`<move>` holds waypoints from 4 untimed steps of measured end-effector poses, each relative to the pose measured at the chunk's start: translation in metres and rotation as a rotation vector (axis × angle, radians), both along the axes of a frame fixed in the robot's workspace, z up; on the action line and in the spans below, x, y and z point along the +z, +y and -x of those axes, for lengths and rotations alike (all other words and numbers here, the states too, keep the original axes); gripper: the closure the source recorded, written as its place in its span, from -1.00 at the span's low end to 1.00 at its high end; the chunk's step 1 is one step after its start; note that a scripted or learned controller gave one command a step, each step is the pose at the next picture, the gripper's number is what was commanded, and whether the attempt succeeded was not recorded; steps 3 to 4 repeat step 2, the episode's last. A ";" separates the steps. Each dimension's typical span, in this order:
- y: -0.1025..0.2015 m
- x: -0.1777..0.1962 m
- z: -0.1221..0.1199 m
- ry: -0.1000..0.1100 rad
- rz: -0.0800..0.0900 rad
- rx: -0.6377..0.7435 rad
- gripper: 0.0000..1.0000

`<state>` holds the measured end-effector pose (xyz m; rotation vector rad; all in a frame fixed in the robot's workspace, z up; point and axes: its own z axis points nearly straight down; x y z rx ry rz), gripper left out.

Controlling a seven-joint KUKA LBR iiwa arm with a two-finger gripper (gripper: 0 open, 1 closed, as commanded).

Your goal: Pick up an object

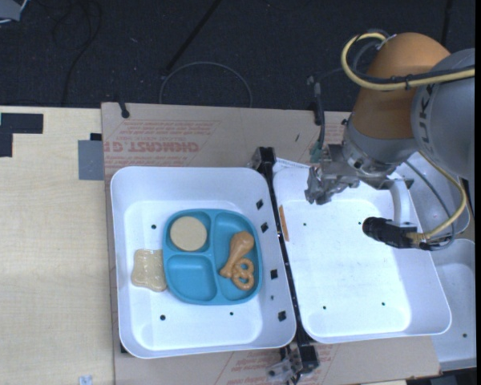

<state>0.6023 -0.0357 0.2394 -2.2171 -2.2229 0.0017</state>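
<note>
Two shallow white bins are seen from above, set side by side on a desk (40, 239) of pale wood, over a sheet of brown cardboard (192, 139). In the left bin (136, 327), a blue divided plate (211, 257) is placed near the middle. A round tan biscuit (187, 233) is held in the plate's upper left compartment. A tan drumstick (240, 251) is laid in the right compartment, and a small pretzel (243, 276) is placed just below it, touching it. A pale slice of bread (148, 269) is laid on the bin floor, against the plate's left edge.

A grey arm (453, 111) with an orange band (397, 83) is reached in from the right. Its hand (319, 192) is positioned over the upper left corner of the right bin (361, 311), near the divider between the bins and well apart from the plate and its food. No object is seen in the hand. Whether its fingers are apart or together cannot be told from this angle. A black part (387, 231) is seen projecting over the right bin's right side.
</note>
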 end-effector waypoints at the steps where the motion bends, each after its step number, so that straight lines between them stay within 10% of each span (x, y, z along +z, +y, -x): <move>1: 0.049 -0.014 -0.013 0.001 -0.001 0.001 1.00; 2: 0.098 -0.004 -0.023 -0.001 -0.001 0.001 1.00; 4: 0.098 -0.004 -0.023 -0.001 -0.001 0.001 1.00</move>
